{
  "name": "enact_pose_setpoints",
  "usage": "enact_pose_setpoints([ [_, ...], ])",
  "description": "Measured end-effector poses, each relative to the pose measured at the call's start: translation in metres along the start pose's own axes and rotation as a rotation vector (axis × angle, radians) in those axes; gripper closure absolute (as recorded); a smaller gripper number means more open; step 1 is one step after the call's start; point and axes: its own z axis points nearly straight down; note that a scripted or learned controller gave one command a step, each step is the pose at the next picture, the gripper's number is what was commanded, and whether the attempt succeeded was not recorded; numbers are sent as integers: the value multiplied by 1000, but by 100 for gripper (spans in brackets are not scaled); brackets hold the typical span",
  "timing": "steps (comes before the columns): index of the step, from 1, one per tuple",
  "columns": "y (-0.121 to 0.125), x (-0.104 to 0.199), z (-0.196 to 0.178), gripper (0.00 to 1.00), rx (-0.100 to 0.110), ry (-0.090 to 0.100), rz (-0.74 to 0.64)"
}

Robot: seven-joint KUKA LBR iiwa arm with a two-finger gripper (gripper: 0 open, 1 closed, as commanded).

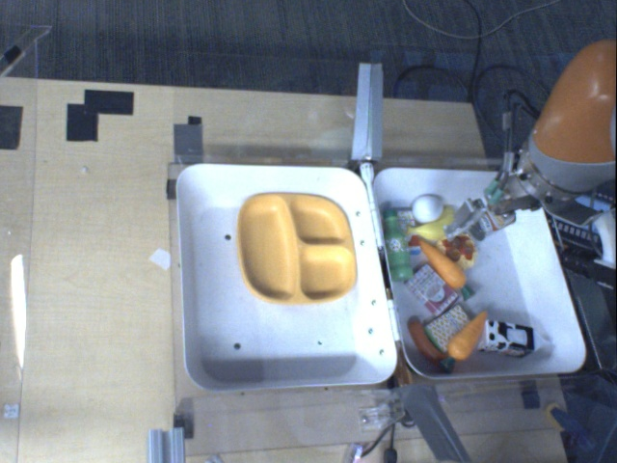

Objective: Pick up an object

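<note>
I look down on a pale wooden bench (87,287) with black tape patches (96,112) stuck near its far left corner. Beyond the bench runs dark blue-grey carpet (212,17), and a thin cable (463,22) loops across it at the upper right. A grey metal post (367,114) stands at the far side of the bench. Soft light glares off the wood at the left edge.

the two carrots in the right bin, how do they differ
The upper carrot lies mid-bin, just below the banana, slanting down to the right. The lower carrot sits near the front wall beside the black-and-white cow toy, slanting the other way and looking stubbier. Both are orange, tapered and lying flat in the right bin.
</note>
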Motion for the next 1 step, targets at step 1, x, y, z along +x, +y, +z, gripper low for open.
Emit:
enact_pose_setpoints([
  [1, 20, 12, 111, 0, -5, -8, 134],
])
